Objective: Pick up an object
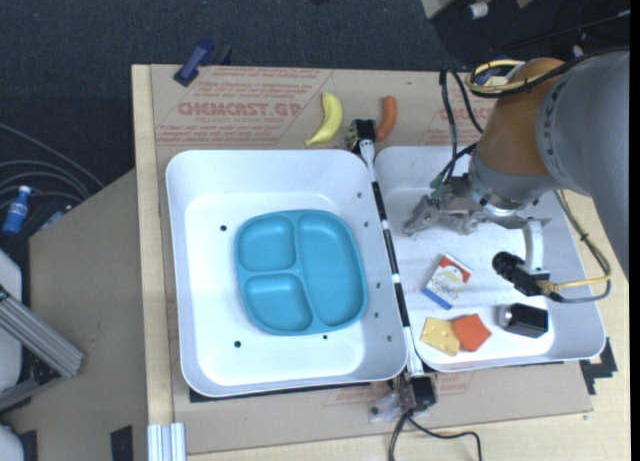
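Observation:
My gripper (432,215) hangs low over the far left part of the right bin (400,174), under the grey arm with its orange band. Nearer the front of that bin lie a small white, blue and orange box (448,280), a yellow wedge (438,335), an orange piece (472,331) and a black block (524,320). The box lies a short way in front of the gripper and apart from it. Nothing shows in the gripper's grasp.
The left bin (190,249) holds a blue divided plate (300,271). Behind the bins, on the bench, lie a yellow banana (326,120), an orange carrot-like piece (386,117) and a blue object (195,63). A ridge (385,249) separates the two bins.

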You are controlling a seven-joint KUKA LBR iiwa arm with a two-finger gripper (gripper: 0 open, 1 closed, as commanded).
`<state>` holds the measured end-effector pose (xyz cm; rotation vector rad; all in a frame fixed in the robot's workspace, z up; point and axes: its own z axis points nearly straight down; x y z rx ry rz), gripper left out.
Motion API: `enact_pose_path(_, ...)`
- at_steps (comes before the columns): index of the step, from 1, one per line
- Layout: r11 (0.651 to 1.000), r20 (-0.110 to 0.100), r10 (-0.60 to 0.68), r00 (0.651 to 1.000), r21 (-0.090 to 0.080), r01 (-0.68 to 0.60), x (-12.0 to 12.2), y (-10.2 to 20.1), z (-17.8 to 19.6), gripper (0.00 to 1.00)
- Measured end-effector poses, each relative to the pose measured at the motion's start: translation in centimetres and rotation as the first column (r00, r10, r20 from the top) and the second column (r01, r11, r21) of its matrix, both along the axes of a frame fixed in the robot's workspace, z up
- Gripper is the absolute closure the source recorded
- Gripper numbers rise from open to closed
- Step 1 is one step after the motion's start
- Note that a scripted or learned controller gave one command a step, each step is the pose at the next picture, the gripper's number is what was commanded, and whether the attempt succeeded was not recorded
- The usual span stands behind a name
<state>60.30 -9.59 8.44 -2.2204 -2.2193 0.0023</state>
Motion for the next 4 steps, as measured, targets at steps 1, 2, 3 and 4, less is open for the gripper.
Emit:
enact_pose_path(1, 1.000, 0.004, 0.001, 1.000, -0.001, -0.001, 5.5, 0.3, 0.1, 0.00)
enact_pose_path(2, 1.000, 0.000, 0.000, 1.000, 0.000, 0.000, 2.4, 0.1, 0.0, 0.00)
enact_pose_path(3, 1.000, 0.004, 0.002, 1.000, -0.001, -0.002, 6.4, 0.0, 0.1, 0.00)
enact_pose_path(4, 1.000, 0.000, -0.001, 1.000, 0.000, 0.001, -2.8, -1.3, 0.0, 0.00)
